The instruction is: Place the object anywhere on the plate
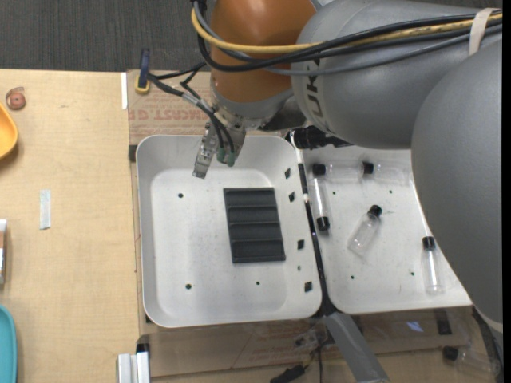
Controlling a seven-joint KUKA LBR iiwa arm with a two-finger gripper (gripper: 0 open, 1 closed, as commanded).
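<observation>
At the far rim of the left bin [160,214], gripper [214,156], slung under the orange band of the arm [263,30] and tilted toward the bin's back-left corner. Impossible to tell whether the jaws are open, closed or gripping anything: too small and too tangled with cables and a greenish fitting to read. In the middle of that same bin, a black ridged plate [254,224], lying flat with its long side running front to back, nothing on it. Probably set centrally so that a drop from almost any approach lands on it. In the right bin [399,290], 3 clear vials, well apart from the plate: a long vial [320,206] lying along the wall between the 2 bins, a short vial [363,234] slanted near the middle, and a third vial [431,266] near the right edge. Likely scattered on their sides for easy pinching from above. Judging by the layout, the task's object among these, so not yet on the plate. Round glass lying flat, so prone to rolling or slipping out of a pinch; the ridges of the plate perhaps enough to stop a roll once set down.
</observation>
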